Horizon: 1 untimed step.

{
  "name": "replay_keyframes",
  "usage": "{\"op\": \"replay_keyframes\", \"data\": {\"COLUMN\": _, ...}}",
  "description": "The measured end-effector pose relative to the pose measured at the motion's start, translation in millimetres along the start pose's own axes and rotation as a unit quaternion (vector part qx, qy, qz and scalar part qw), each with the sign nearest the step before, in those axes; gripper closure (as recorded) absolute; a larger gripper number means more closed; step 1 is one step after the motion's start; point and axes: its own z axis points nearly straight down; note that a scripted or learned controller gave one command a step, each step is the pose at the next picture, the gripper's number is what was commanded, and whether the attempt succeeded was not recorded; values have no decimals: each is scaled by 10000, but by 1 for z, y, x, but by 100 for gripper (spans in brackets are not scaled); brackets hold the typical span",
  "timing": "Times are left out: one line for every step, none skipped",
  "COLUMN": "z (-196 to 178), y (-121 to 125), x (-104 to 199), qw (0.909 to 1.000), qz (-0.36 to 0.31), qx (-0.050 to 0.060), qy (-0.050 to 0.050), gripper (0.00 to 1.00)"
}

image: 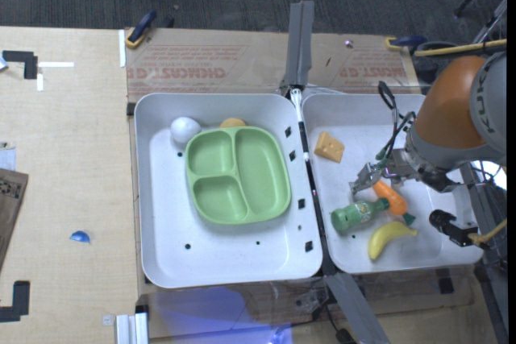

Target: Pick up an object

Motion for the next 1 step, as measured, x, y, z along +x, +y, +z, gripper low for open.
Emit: {"op": "replay_keyframes", "data": {"z": -8, "y": -1, "x": -2, "qw": 10000, "qz": 24, "qx": 7, "qy": -3, "gripper": 100}}
